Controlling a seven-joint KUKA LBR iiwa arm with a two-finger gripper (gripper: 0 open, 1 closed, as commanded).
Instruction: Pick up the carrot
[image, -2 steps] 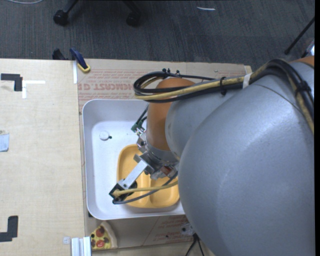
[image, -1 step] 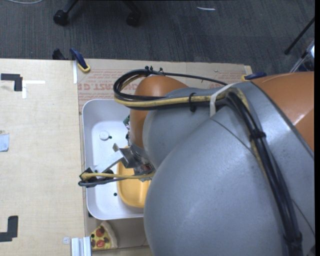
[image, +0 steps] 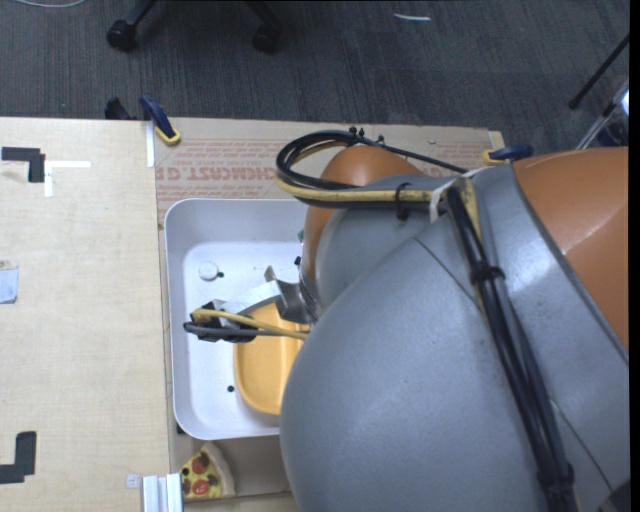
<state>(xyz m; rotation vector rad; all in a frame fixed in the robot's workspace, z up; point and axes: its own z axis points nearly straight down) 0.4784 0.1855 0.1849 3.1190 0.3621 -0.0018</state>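
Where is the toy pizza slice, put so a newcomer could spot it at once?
Find the white bin under the grey arm. Just outside its rim, at the corner toward the view's bottom left, lies the pizza slice. It is a small yellow wedge with red spots, unlike the large plain yellow thing inside the bin.

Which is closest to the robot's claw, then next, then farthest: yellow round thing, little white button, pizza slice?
1. Yellow round thing, in the bin, right beside the gripper.
2. Little white button, in the bin's upper left.
3. Pizza slice, outside the bin, below it.
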